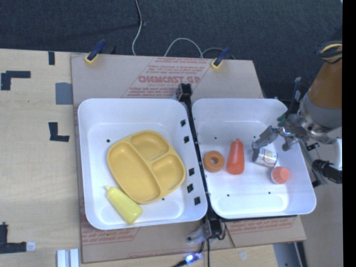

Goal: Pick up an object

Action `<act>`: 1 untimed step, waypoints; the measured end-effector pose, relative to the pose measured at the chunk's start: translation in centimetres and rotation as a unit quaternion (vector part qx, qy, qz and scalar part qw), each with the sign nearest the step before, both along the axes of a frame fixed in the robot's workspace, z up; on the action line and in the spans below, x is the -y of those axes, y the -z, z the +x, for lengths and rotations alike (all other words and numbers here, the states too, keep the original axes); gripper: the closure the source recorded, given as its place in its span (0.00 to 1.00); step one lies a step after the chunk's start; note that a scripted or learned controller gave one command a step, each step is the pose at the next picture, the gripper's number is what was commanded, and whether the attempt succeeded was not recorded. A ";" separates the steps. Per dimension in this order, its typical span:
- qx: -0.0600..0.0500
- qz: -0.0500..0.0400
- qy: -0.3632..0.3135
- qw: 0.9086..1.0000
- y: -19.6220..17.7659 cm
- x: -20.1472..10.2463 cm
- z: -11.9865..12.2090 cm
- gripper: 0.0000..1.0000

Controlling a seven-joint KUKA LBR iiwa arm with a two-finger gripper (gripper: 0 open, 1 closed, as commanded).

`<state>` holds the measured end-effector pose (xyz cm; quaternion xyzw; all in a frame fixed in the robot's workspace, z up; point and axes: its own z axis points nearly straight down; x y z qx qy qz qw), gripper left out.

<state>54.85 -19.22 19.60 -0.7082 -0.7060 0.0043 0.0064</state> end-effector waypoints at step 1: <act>0.007 -0.001 -0.002 1.000 -0.8 -0.1 0.3 0.00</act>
